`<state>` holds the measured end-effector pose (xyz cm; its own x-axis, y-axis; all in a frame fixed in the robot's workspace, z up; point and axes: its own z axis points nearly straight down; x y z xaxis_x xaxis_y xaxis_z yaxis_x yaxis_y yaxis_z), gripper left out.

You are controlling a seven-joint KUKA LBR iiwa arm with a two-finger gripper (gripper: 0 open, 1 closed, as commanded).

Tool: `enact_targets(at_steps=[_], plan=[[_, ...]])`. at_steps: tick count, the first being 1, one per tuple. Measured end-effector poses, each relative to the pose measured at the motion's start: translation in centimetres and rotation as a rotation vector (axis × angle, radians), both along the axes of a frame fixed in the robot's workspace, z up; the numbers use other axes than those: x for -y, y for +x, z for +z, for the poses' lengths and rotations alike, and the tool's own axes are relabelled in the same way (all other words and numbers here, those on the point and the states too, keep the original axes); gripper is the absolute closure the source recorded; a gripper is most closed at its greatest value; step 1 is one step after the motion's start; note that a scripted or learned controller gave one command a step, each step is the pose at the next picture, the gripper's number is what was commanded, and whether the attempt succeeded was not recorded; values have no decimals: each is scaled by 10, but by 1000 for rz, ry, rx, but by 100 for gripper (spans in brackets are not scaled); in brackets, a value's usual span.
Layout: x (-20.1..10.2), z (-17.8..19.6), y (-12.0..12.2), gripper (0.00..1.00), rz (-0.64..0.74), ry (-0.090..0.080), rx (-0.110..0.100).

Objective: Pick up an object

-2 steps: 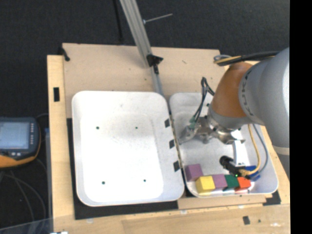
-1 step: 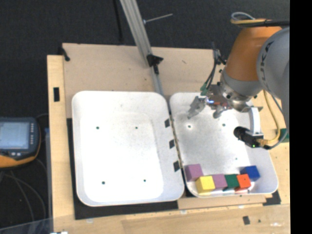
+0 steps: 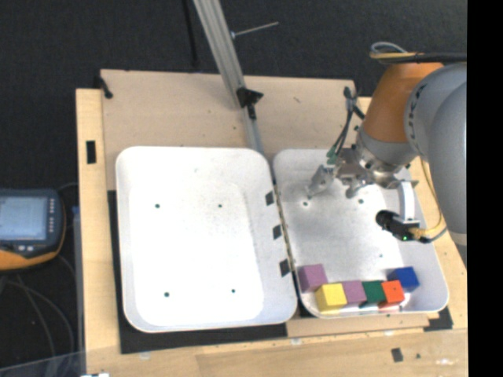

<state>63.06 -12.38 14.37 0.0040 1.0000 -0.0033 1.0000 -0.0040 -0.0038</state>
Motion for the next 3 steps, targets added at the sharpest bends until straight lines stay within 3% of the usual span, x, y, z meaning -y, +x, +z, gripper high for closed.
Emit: enact_targets(at_steps=[1,2,3], plan=[[-2,16,2,100,10,-1,8],[-82,55,-20,100,13,7,7],[-156,123,-32,100,15,7,11]])
